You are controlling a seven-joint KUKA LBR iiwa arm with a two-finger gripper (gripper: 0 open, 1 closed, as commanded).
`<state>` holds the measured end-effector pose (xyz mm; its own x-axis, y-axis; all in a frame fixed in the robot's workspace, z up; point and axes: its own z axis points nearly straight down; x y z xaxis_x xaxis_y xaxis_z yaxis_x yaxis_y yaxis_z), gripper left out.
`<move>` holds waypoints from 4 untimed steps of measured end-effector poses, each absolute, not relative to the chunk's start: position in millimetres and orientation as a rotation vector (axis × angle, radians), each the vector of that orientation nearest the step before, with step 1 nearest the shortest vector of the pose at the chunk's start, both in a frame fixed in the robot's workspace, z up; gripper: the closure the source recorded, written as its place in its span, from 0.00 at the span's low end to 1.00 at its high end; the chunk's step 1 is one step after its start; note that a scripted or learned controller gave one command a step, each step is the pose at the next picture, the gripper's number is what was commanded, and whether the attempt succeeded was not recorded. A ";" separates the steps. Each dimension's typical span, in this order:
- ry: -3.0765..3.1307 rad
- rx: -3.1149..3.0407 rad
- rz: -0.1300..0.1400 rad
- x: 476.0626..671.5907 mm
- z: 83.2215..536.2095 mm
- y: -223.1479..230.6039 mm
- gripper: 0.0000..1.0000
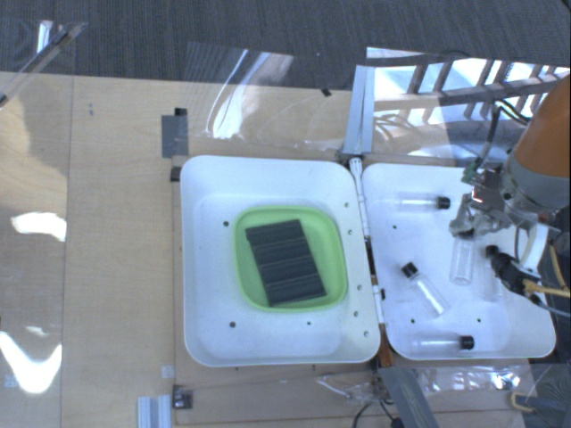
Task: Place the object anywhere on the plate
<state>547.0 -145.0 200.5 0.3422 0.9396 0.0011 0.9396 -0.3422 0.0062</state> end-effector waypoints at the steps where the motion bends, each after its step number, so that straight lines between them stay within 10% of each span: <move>1: 1.799 2.570 0.007 547.0 200.5 -145.0 0.00; 2: 1.705 2.625 0.013 596.4 344.6 -173.6 0.00; 3: 1.638 2.672 0.006 563.7 332.1 -194.6 0.00; 4: 1.514 2.746 0.007 490.2 337.8 -198.4 0.00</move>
<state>490.2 -198.4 337.8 0.5339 0.8456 0.0010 0.8455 -0.5339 0.0076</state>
